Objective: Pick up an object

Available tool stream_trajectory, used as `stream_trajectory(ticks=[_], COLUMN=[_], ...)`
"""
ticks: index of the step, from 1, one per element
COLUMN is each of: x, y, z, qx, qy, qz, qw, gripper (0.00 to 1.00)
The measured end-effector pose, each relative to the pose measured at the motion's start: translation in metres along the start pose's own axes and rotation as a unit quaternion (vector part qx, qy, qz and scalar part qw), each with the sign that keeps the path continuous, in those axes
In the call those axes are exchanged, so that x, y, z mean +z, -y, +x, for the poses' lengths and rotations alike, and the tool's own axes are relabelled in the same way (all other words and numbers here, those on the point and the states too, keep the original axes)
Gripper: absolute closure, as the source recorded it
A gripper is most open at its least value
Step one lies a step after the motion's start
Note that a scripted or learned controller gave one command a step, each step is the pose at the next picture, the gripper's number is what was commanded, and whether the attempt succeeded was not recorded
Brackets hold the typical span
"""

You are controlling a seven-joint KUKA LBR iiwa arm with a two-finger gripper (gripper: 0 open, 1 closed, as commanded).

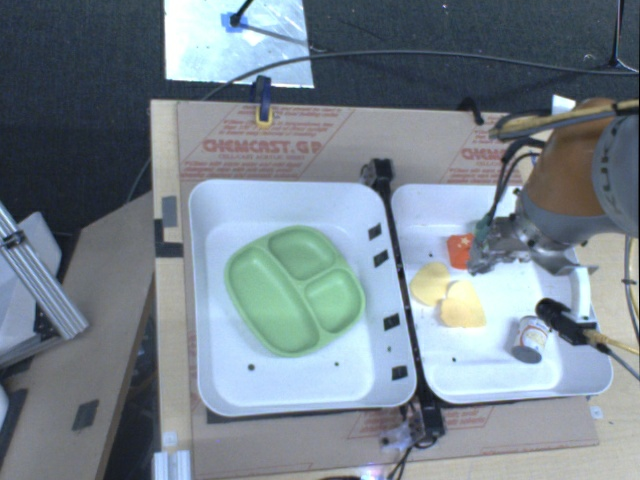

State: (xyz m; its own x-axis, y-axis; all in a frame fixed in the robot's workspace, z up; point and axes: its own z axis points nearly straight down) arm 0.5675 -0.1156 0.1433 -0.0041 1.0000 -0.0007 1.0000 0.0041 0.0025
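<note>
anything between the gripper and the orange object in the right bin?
Nothing visible. The gripper sits right beside the orange object in the right bin, on its right side. The two yellow pieces lie nearer the camera, out of the way. The small can is farther off.

A pale green divided plate (294,290) (three-sectioned) lies in white bins (215,368); two yellow pieces (447,296), one orange block (459,251).

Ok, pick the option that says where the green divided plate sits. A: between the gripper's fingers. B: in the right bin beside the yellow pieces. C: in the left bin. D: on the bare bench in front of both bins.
C: the green divided plate lies flat on the floor of the left bin, apart from the yellow pieces in the right bin.
</note>
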Motion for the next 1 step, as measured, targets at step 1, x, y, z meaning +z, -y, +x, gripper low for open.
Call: stream_trajectory(ticks=[1], x=[-0.0487], y=[-0.0023], z=[0.0096], qx=[-0.001], qy=[0.000], qz=[-0.001], qw=[1.0000], gripper=[1.00])
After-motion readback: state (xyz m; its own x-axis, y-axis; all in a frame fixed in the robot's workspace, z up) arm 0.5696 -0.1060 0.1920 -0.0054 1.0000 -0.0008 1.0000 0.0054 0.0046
